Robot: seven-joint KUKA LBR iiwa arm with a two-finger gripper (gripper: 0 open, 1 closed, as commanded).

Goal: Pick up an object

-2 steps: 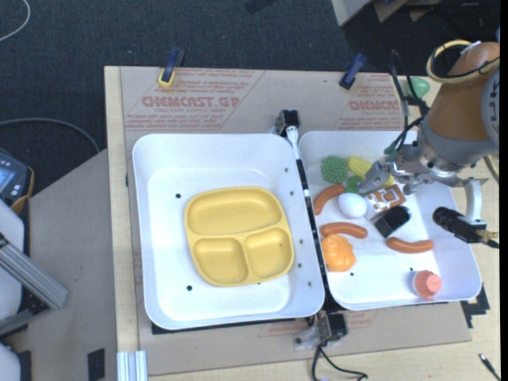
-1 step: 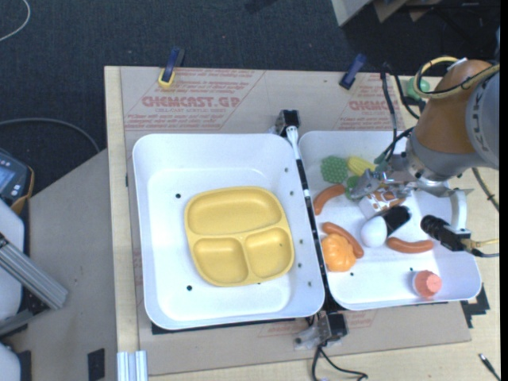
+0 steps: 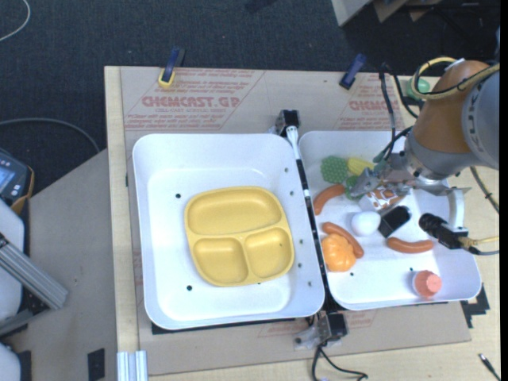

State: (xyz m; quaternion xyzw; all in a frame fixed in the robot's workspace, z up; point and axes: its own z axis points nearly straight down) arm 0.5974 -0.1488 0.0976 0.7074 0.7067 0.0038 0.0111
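The right bin [image 3: 456, 288] holds several toy foods. A green leafy piece [image 3: 335, 167] and a yellow piece [image 3: 358, 164] lie at the back. An orange sausage [image 3: 327, 198] is at the left, with a white egg [image 3: 365, 223] and an orange pepper [image 3: 338, 253] nearer the front. A brown sausage [image 3: 410, 245] and a pink piece [image 3: 427, 283] lie to the right. My gripper [image 3: 379, 192] hangs low over the bin's back middle, just behind the egg and a black block [image 3: 394, 220]. The wrist hides what lies under it.
The left bin [image 3: 159, 165] carries a yellow divided plate [image 3: 238, 235]. A black divider clip [image 3: 289, 121] sits between the bins at the back. Blue and yellow clamps [image 3: 170, 67] hold the cardboard bench top. Cables [image 3: 389, 101] trail by the arm.
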